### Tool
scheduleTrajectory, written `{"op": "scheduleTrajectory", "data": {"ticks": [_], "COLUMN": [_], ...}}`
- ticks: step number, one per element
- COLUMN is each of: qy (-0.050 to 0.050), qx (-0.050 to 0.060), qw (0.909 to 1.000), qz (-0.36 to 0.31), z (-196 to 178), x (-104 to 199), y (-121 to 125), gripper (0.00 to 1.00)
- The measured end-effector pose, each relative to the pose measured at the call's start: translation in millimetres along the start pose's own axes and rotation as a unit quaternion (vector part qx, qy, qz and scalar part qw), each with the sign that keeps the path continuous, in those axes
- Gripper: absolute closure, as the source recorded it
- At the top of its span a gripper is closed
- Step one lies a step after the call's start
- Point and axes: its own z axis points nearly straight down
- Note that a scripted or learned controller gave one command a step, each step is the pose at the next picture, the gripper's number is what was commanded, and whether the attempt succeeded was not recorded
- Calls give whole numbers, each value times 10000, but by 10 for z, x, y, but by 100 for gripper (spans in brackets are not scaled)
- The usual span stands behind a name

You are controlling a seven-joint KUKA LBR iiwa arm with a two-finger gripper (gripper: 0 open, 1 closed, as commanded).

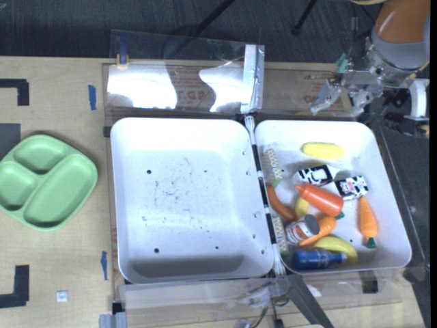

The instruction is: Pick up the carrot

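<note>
Two shallow white plastic bins sit side by side — a left bin point(130, 183) and a right bin point(382, 183). One green divided plate point(46, 181) lies far left. The right bin holds two orange carrots — one point(368, 219) at its right side, another point(278, 201) at its left — and two yellow bananas point(323, 150) point(334, 245).

Bright, even light from above, and the white bins point(181, 190) nearly wash out. Strong glare flares on the clear sheet point(181, 80) just behind the left bin. Soft shadow pools along that bin's near wall. The picture is slightly grainy, softening toward the dark floor point(205, 5) behind.
</note>
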Motion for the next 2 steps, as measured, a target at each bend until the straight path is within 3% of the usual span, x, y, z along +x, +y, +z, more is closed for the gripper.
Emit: {"op": "scheduleTrajectory", "data": {"ticks": [1,2], "qy": [-4,2], "qx": [-10,2], "qw": [9985,10000], "qz": [-552,-25], "z": [1041,1039], "x": [-322,-909], "y": [-466,-936], "gripper": [0,0]}}
